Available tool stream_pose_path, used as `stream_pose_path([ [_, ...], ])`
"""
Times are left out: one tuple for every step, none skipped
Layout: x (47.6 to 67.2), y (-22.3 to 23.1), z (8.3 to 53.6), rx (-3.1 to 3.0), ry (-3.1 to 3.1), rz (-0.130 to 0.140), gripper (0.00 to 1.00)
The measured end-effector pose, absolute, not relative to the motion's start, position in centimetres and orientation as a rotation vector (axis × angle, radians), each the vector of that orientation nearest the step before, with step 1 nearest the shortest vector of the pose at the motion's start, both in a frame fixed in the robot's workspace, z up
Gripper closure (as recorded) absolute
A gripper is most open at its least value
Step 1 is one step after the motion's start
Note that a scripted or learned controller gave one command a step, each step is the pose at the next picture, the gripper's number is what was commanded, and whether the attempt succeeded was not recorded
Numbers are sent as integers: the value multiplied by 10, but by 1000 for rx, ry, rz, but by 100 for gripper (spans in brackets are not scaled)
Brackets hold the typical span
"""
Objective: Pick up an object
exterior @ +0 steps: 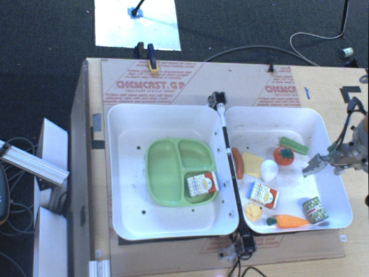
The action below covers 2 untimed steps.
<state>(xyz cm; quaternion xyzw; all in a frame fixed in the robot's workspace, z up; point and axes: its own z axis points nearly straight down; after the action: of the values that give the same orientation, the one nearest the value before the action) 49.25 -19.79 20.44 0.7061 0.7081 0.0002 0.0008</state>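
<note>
The pincer [309, 166] hovers at the right bin's [288, 115] right edge, its state impossible to tell, nearest the small green printed can [315, 209] in the near-right corner, likely light, rigid, slick, best gripped across its sides.

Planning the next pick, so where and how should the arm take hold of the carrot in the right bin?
Grip the carrot across its thick orange middle, coming straight down from above. It lies flat along the right bin's front wall, so a sideways approach looks blocked; close across its narrow width.

two bins [173, 111], two cartons [202, 184], one plate [164, 172]
</note>
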Motion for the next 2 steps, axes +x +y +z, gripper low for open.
stream_pose_path([
  [521,-207,85,2218,2221,1,0],
  [599,-206,85,2215,2224,3,0],
])
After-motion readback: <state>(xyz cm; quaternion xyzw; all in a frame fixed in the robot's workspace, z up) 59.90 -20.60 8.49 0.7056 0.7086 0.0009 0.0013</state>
